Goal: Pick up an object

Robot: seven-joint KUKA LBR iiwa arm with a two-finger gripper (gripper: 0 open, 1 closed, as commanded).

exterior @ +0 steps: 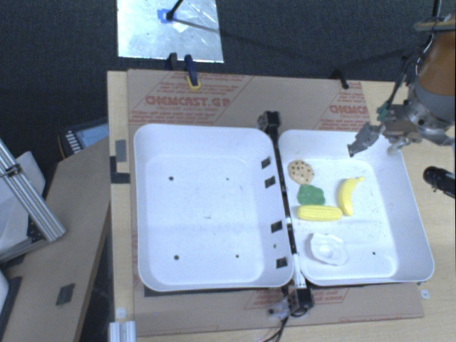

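The right bin [399,212] holds a round speckled cookie [301,169], a green leafy piece [311,194], a yellow banana [348,194], a yellow oblong piece [318,213] lying flat, and a white lump [328,249] nearer the front. My gripper [377,143] hangs above the bin's back right part, up and to the right of the banana. Its fingers are spread open with nothing between them. It touches none of the objects.
The left bin [142,191] lies beside the right one, with a black hinge strip [279,198] between them. Both rest on a cardboard sheet [214,98]. A metal plate [169,20] lies at the back, and an aluminium rail [28,198] stands at the left.
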